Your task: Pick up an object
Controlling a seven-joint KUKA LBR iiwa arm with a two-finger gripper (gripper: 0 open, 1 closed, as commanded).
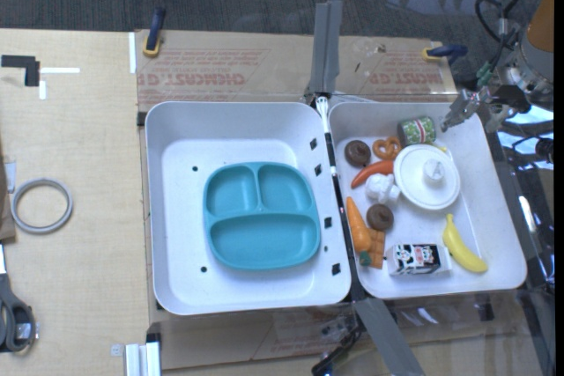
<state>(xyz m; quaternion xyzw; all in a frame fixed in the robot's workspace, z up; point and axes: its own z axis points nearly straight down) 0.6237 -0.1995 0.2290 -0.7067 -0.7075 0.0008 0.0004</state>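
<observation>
Green can (418, 130) is lying just left of my claw (460, 112), which I'm seeing empty but can't tell how open, so I'm worrying it's rolling away into the white lid (427, 176) if nudged.

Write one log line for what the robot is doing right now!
gripper: over right bin's top-right corner, beside green can | holding: nothing seen | tray: left bin

Tray (262, 217) in left bin (167, 189); banana (462, 246) in right bin (493, 189).
</observation>
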